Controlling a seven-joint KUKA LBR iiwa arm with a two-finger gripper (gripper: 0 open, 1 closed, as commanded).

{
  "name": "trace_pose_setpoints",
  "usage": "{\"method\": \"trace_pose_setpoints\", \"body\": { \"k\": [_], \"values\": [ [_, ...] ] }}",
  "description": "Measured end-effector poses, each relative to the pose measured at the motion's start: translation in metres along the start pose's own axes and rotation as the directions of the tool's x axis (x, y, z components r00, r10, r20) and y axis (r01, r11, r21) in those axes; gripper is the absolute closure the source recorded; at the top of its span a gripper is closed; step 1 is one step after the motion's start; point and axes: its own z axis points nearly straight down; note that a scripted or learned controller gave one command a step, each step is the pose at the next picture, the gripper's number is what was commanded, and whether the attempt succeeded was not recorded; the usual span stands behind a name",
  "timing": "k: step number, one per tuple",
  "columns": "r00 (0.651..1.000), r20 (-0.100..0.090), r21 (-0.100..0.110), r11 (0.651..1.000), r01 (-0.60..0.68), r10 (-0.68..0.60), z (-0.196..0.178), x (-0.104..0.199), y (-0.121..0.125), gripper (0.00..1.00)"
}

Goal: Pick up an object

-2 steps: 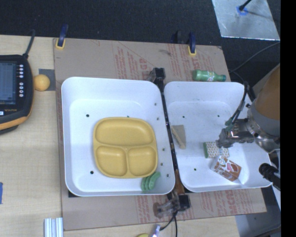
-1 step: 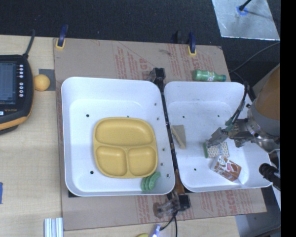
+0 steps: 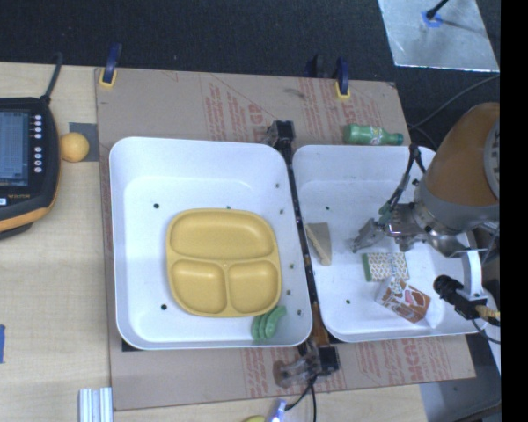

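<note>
In the right bin [image 3: 352, 170], a tan wedge-shaped piece [image 3: 319, 242] lies by the left wall. A small green-and-white patterned packet [image 3: 385, 265] sits near the middle, with a red-brown and white packet [image 3: 406, 301] just below it. My gripper [image 3: 370, 235] hangs low over the right bin, pointing left. It sits just up and left of the patterned packet and right of the tan wedge. Nothing shows held in it. In the left bin [image 3: 141, 174], a yellow divided plate [image 3: 222, 261] lies flat, and a green ridged object [image 3: 267, 323] rests at its lower right corner.
The grey arm with its orange band [image 3: 462, 170] covers the right bin's right side. A green bottle [image 3: 372, 134] lies on the cardboard behind the right bin. An orange ball [image 3: 74, 146] and a control pendant [image 3: 13, 170] sit to the left of the bins.
</note>
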Motion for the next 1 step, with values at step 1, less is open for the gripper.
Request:
{"method": "trace_pose_setpoints", "body": {
  "k": [1],
  "values": [
    [1.0,0.003,-0.011,1.0,0.001,-0.001,0.0239,-0.0051,-0.0105,0.0]
  ]
}}
